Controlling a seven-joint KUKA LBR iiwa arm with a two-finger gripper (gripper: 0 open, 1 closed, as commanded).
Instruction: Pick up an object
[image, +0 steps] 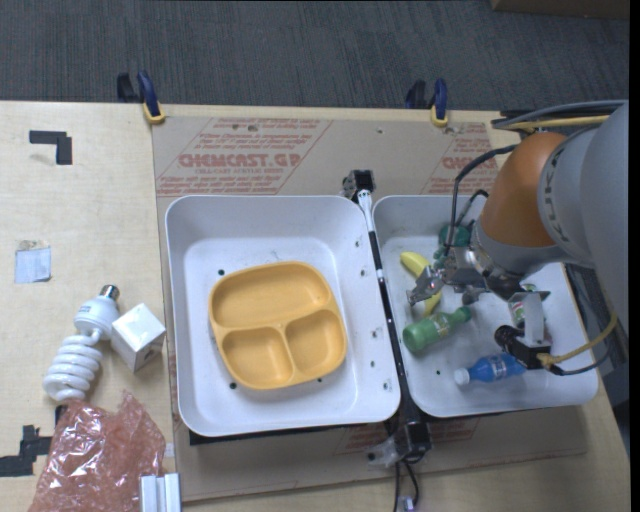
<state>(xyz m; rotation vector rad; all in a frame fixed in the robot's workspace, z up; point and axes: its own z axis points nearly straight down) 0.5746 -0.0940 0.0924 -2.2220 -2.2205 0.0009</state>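
Note:
My gripper (426, 291) is low in the right bin (560, 392), in its left half. A yellow object (412, 263) lies just up and left of it, touching or nearly touching the tip. A green bottle (436, 328) lies on its side directly below the gripper. Near the bin's front wall lies a clear bottle with a blue label (492, 370). The arm's grey body and orange band (520, 200) cover the bin's back right part.
The left bin (190, 390) holds a yellow divided plate (277, 324). On the bench to the left lie a spiral light bulb (80, 350), a small white box (138, 335) and a pink plastic bag (95, 455). A cable (575, 355) loops off the wrist.

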